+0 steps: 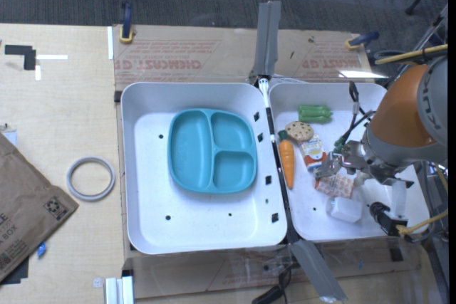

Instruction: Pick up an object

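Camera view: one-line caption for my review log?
Arm's hand low over right bin beside carrot and cookie; teal tray in left bin.

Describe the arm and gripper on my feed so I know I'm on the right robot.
The arm is grey with a wide orange band above the wrist, rounded and bulky. Thin black cables run along it near the wrist. The gripper at its end is small, dark metal with silvery parts, over the right bin.
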